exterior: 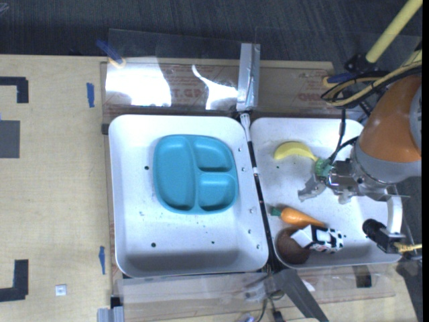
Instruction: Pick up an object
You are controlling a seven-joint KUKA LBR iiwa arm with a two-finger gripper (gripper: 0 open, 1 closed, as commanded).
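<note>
Over the right bin, gripper hanging above the toy food

Over the right-hand bin (pixel 375 259) the arm reaches in from the right, and its gripper (pixel 320 183) hangs above the white floor between the banana (pixel 293 151) and the carrot (pixel 300 215). I cannot tell whether it is apart or together at this slant, and nothing can be seen held in it. The banana lies near the bin's far edge, just up and left of the gripper. The carrot lies below it, pointing right, its green end close to the wall between the bins. Just beside the carrot, at the near edge, sit a brown round thing (pixel 291 245) and a black-and-white toy (pixel 326 240), the two apparently touching. The left bin (pixel 127 200) holds a blue divided plate (pixel 196 173), well apart from the arm.

No object has been picked yet, as far as I can judge. The likely trouble is a descent onto bare floor, since the gripper hangs between two targets rather than over either. The banana's curve could let it roll or slip out of a pinch. The carrot is thin and tapered, so a grasp off its middle may squeeze it aside. Going for the crowded near corner risks catching two things at once or jamming against the rim
</note>
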